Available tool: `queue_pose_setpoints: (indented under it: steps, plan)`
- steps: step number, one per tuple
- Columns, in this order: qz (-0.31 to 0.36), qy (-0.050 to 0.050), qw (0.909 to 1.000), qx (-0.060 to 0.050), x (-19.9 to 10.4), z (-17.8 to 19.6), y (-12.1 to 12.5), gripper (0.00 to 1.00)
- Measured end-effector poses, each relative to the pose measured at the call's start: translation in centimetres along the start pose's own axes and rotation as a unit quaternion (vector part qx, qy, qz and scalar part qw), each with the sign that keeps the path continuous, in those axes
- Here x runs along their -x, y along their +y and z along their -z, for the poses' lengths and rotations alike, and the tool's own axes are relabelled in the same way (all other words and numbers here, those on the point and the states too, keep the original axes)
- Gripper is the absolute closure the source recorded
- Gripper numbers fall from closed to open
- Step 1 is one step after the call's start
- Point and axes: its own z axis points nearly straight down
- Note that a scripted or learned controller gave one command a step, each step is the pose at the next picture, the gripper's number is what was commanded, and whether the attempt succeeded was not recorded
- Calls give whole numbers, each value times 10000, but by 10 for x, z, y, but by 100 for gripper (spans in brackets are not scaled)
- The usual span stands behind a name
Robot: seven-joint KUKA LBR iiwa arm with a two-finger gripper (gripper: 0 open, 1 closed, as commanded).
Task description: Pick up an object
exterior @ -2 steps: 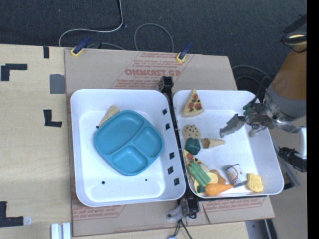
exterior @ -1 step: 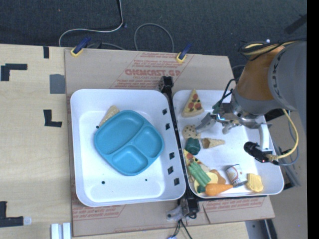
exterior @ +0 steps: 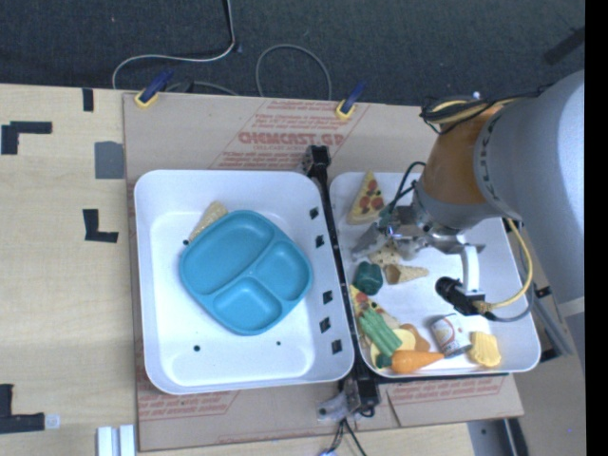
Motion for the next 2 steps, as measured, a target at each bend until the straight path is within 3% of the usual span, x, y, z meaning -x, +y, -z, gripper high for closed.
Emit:
queue_pose_setpoints:
  steps: [1, 2]
  plan:
    - [-3, -10, 10000, 26, 2, 14, 1, 100]
    - [-2, -9, 10000, 29, 1, 14, 1, 0]
